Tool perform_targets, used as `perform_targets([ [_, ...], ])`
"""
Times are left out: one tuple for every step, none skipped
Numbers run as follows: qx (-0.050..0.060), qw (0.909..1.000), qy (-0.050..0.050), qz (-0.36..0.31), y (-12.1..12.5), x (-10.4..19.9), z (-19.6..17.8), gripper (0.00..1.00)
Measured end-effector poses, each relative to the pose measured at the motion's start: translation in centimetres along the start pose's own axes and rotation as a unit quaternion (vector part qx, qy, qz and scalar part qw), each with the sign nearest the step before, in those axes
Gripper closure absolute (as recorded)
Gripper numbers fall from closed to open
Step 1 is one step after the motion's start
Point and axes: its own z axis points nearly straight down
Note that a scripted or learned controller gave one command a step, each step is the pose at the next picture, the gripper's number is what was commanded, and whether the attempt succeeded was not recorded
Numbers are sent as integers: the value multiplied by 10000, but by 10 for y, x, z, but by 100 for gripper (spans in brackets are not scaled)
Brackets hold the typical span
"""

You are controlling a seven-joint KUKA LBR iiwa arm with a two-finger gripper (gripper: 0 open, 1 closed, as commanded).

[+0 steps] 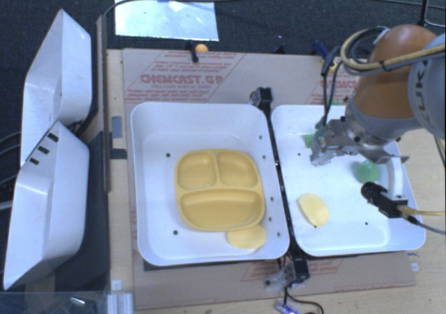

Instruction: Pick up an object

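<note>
My gripper (323,154) hangs low over the right bin (348,236), near its upper left part. A small green piece (309,140) shows just left of the gripper, partly hidden by it. A second green object (366,170) lies to the right, half under the arm's wrist. A yellow oval object (313,209) rests on the bin floor below the gripper, apart from it. In the left bin (157,187) lies a yellow divided plate (219,189) with a flat yellow oval (247,237) at its lower edge.
The arm's grey and orange body (394,83) covers the right bin's upper right corner. A black fitting with a cable (382,198) sits by the bin's right rim. White covers (49,152) stand at the far left, beyond the bench.
</note>
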Motion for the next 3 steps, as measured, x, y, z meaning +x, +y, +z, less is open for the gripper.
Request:
perform_targets([
  [-4, 10000, -1, 7, -5, 47, -8, 100],
  [-2, 10000, 0, 6, -11, 89, -3, 100],
  [2, 10000, 1, 2, -29, 138, 8, 100],
])
